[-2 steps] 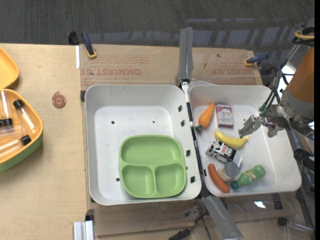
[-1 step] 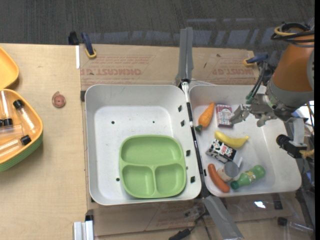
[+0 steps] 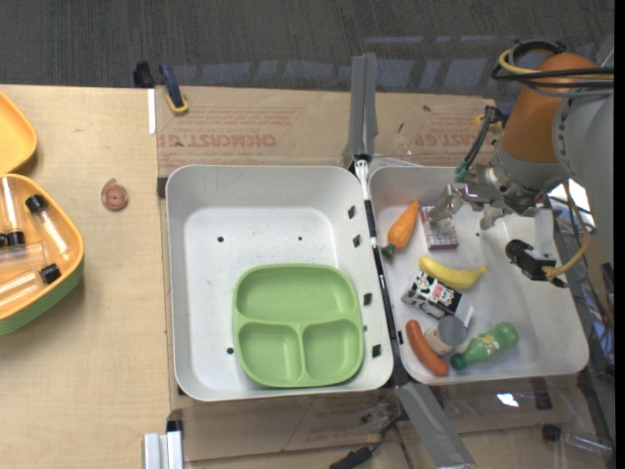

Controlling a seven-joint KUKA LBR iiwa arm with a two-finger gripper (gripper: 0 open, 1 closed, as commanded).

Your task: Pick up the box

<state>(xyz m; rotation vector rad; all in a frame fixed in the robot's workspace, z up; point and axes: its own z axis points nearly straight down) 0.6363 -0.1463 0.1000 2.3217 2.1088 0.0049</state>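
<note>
White plastic makes up the two shallow bins that sit side by side on the tan surface (image 3: pixel 98 360). One left bin (image 3: pixel 195 203) at the centre of the frame holds one green divided plate (image 3: pixel 298 325) with three compartments, lying toward its lower edge. One right bin (image 3: pixel 562 345) holds several things: one carrot (image 3: pixel 403 224) at its upper left, one banana (image 3: pixel 451 272) near its middle, one black-and-white patterned box (image 3: pixel 434 294) just below the banana, one red sausage (image 3: pixel 426 347) at the lower left, one green bottle (image 3: pixel 484 346) lying on its side at the lower right, and one small grey round thing (image 3: pixel 450 332) between sausage and bottle. One small pinkish packet (image 3: pixel 439 229) lies right of the carrot, under the gripper (image 3: pixel 455 203), which hangs over the upper part of the right bin; whether its fingers are open or closed I cannot tell. One grey arm (image 3: pixel 576 125) with an orange band fills the upper right of the frame. Yellow and green trays (image 3: pixel 29 262) with small vials sit at the left edge
</note>
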